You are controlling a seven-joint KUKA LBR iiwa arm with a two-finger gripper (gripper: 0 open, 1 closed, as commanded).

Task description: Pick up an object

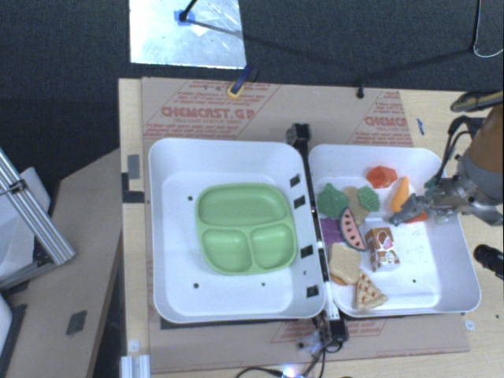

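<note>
Jaws (411,211) low over right bin (457,290), near its right wall; can't tell from my feed whether parted or clamped. Left to right: green tray (240,231) in left bin (169,211), then toy food. I judge orange carrot piece (400,193) beside jaws light, rigid, slick; grip across narrow middle. Red bit under jaws blurred, unidentifiable.

A pale wooden bench (441,105) carries a brown cardboard sheet with red lettering (209,109). On it sit two shallow white bins, side by side and touching along a black centre seam. The left bin (169,211) contains a light green three-compartment plastic tray (245,227), roughly centred. A reflective silver square panel (185,22) lies on the dark carpet beyond. A yellow clip (235,90) sits at the cardboard's far edge.
</note>
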